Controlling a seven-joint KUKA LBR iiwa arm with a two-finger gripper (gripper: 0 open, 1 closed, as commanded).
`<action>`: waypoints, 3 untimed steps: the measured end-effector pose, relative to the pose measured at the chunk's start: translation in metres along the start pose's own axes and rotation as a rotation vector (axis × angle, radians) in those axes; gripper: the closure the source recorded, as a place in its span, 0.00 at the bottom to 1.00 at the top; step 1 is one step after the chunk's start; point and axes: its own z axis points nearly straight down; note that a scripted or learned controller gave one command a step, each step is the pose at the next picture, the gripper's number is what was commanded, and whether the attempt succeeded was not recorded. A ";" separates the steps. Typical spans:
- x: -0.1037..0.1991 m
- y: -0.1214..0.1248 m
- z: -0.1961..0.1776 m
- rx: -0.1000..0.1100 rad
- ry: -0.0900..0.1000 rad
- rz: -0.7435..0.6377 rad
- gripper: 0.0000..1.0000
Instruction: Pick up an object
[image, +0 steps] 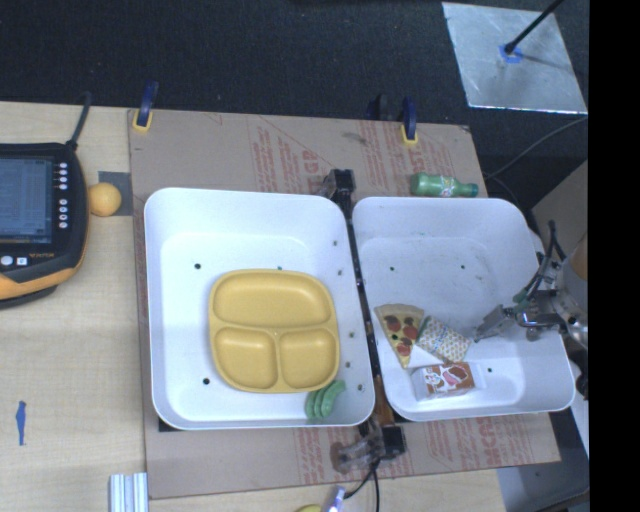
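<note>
Camera view: the jaws (497, 322) hang low over the right bin (455, 225), their state impossible to tell, just right of a patterned packet (445, 342), pizza slice (398, 329) and small card (445, 380); the left bin (180, 225) holds a yellow tray (272, 328).

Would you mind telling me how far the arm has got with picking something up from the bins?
Nothing looks picked up yet. The pizza slice, the patterned packet and the red and white packet all lie on the floor of the right bin. In hand: the gripper sits low in that bin, just right of the patterned packet, with nothing visibly between its fingers. Left: closing on an item and lifting it.
</note>
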 end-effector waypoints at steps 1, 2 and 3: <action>0.089 0.078 -0.012 0.001 0.002 -0.004 0.00; 0.158 0.046 -0.060 0.003 0.003 -0.002 0.00; 0.137 -0.014 -0.060 0.002 0.000 -0.003 0.00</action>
